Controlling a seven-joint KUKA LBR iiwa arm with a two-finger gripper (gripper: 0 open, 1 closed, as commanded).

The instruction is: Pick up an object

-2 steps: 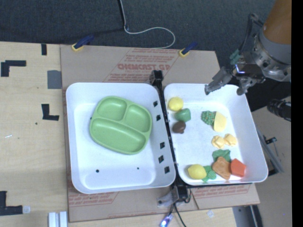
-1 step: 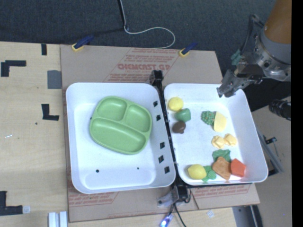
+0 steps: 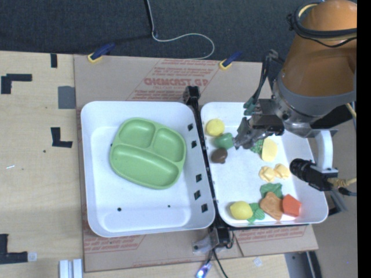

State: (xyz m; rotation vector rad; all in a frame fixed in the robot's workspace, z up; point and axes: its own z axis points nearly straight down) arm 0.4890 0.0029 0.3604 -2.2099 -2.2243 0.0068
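While the gripper (image 3: 246,139) hovers low in the right bin (image 3: 316,216), you see the green toy (image 3: 225,139) just left of its tips, touching the yellow ball (image 3: 214,127), a brown piece (image 3: 218,154) below it. Whether it is clenched or released, you cannot tell.

Arm (image 3: 322,45): reaches in from the right edge of the camera view, its bulk high in the upper right corner.
Band: a broad orange section at the top, with grey housing directly below it.
Wrist: grey, angled down and to the left from the orange section.
Gripper (image 3: 248,139): dark, pointing down and left, low at the end of the wrist.
Fingers: too dark and small to read.
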